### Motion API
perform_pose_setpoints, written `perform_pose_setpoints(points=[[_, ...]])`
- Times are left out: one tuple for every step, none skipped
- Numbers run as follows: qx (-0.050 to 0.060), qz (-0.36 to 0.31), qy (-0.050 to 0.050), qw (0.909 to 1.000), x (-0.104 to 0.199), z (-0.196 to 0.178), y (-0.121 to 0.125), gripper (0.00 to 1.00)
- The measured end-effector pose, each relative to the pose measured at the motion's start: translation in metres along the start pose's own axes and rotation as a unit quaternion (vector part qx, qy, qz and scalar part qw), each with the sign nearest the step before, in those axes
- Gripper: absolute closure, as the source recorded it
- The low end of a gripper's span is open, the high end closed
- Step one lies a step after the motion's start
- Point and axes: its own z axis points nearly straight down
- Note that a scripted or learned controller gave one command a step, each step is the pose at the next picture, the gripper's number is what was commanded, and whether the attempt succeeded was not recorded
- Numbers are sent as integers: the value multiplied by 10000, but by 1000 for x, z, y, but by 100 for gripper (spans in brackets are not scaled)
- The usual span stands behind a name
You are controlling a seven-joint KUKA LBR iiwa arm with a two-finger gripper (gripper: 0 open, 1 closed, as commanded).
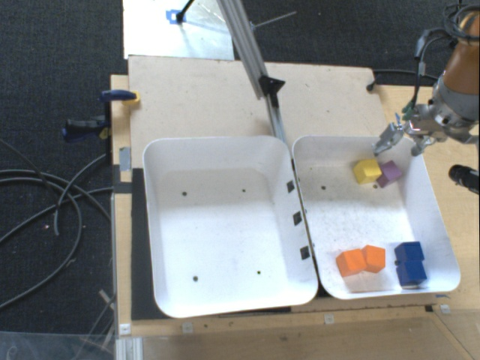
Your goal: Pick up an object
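Approach step, judged from the layout: nothing gripped yet.

Tabletop [195, 96], bare boards behind the right bin [420, 201]. Left bin [225, 223] against the right bin's left wall. Arm [461, 73] over the right bin's far right rim. Pincer [401, 139] above that rim, fingers spread, holding nothing.

Blue block [409, 263] in the right bin's near right corner, tight to the walls. Orange blocks [360, 261] beside it. Yellow block [367, 171] at the right bin's far side, touching the purple block [389, 173], nearest the pincer.

Next, probably: lower onto the yellow block; free room on its left side.
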Motion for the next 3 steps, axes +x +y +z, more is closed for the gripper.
perform_pose_setpoints(points=[[-22,3,31,10000,-28,111,34,0],[-101,-2,-27,9999,-24,108,31,0],[-89,-7,-22,10000,-24,111,25,0]])
